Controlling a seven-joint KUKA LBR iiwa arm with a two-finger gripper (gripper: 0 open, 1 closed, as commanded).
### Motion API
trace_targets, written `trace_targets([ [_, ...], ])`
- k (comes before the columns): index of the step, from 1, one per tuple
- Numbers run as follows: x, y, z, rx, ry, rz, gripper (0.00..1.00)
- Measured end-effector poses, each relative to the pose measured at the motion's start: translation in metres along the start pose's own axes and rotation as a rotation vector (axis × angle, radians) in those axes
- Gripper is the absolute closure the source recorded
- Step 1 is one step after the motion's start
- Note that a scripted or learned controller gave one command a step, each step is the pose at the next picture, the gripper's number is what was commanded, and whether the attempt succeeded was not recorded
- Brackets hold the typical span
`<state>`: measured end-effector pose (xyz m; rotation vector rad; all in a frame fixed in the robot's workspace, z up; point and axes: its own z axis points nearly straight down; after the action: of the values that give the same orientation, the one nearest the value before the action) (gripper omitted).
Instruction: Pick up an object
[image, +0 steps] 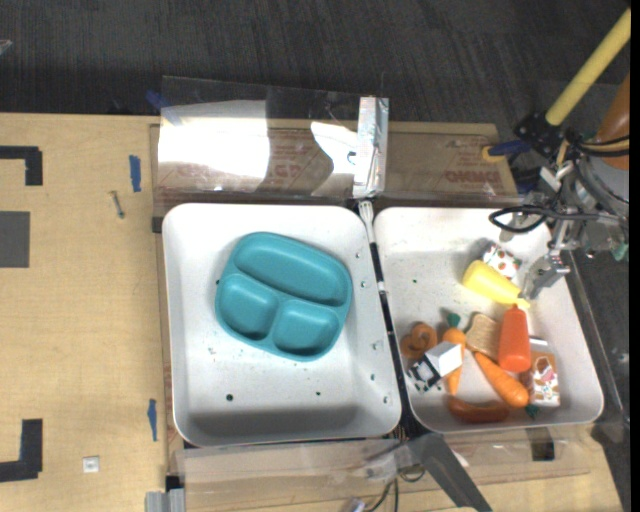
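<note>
While a teal divided plate (283, 294) is lying in the left bin (190, 400), the gripper (556, 262) is being hovered just right of a yellow block (490, 282), grip state indiscernible, toys being clustered below that block.

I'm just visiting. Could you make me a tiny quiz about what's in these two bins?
1. True or false: the teal divided plate lies in the left bin.
2. Which bin holds the pile of small toys: A) left, B) right?
3. Fill in: the gripper hangs beside the ____ toy.

Key: 1 true; 2 B; 3 yellow.
</note>
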<state>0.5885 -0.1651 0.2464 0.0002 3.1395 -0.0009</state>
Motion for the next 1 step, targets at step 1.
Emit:
trace_targets([
  [1,0.0765,-0.0284,0.1351,0.007,-0.024,0.024,0.00],
])
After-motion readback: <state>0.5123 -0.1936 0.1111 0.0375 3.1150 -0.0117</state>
